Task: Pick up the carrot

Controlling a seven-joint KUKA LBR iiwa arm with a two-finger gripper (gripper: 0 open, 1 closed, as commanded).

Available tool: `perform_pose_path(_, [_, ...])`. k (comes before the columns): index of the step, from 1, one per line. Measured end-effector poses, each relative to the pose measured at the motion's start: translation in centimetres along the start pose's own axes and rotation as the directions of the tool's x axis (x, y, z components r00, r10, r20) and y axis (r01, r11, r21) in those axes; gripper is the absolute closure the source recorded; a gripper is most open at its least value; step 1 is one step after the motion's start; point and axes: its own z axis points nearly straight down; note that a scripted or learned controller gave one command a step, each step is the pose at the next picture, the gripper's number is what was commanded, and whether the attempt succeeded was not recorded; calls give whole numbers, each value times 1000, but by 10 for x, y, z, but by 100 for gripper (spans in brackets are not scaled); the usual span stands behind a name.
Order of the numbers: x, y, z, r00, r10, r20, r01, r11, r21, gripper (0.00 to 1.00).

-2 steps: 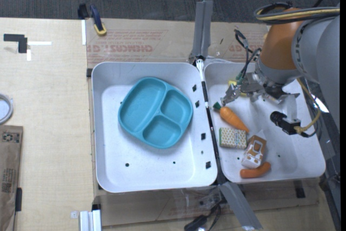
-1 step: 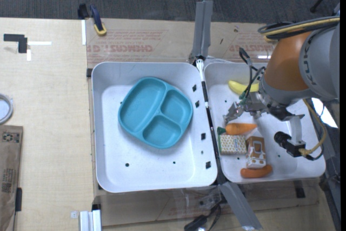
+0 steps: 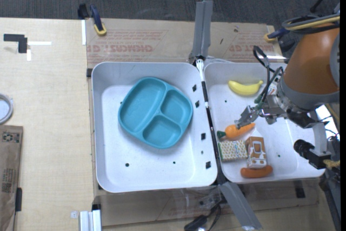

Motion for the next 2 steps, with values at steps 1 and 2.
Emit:
perform_pose_path(1, [-19,13,66,990,-144,-1,144,990,2,0])
perform_pose_path(2, [-25,18,101,991,-133,-2,133,991,3,0])
